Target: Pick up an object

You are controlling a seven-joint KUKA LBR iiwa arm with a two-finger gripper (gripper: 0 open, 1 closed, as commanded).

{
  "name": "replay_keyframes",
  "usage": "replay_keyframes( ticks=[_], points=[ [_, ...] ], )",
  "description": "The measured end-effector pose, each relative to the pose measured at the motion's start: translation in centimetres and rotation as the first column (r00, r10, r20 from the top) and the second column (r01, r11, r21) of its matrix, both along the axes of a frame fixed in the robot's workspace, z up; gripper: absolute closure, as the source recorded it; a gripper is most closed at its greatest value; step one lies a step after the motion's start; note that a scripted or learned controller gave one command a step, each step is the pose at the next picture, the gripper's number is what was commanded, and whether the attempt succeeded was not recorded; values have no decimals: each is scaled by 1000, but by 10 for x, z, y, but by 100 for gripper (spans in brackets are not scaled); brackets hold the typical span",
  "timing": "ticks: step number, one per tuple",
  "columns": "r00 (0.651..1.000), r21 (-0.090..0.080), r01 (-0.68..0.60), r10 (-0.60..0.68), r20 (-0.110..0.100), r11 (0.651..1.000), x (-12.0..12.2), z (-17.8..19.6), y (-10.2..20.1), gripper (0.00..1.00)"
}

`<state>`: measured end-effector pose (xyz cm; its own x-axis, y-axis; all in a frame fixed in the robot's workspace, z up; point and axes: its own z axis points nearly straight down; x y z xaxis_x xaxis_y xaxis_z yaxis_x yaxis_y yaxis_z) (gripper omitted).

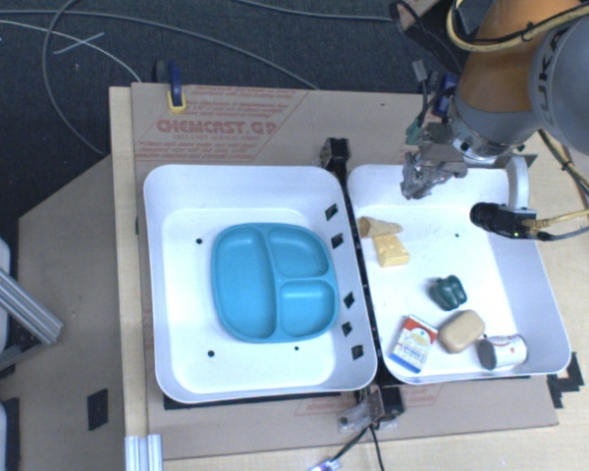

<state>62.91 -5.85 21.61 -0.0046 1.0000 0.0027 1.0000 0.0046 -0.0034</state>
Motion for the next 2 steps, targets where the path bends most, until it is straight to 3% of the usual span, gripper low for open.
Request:
replay_keyframes(
  ticks=[2],
  points=[
    [1000, 0, -1, 1, 5, 1000, -4, 7, 108, 100]
  ],
)
